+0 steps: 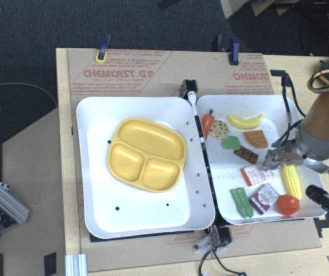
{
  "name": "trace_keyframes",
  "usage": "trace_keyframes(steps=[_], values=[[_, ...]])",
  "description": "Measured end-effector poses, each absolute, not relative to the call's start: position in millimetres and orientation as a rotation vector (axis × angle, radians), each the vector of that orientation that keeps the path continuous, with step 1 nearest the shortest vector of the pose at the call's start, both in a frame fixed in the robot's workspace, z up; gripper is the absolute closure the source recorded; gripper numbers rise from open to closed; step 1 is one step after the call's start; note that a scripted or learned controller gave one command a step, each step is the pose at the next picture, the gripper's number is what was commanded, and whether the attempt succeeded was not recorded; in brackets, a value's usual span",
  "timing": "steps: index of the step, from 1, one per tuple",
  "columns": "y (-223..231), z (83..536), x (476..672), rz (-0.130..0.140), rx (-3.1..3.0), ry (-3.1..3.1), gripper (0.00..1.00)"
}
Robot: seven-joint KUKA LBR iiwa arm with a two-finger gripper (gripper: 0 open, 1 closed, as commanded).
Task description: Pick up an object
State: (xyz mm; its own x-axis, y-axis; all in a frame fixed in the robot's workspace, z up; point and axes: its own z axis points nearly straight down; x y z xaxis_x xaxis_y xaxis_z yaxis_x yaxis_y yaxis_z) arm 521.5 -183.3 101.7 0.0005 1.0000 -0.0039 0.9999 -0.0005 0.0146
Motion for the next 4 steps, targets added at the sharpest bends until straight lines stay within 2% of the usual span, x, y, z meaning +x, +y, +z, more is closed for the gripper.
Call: trace_keyframes(steps=[1,2,3,4], values=[[-177.3,147.1,525.8,0.003,2.216,2.219,1.00],[-175.4,207.0,519.2,0.004,2.216,2.218,1.00],[-175.5,225.8,520.0,0.002,2.218,2.220,1.00],[-137.8,219.0,561.8,0.003,2.214,2.224,1.00]])
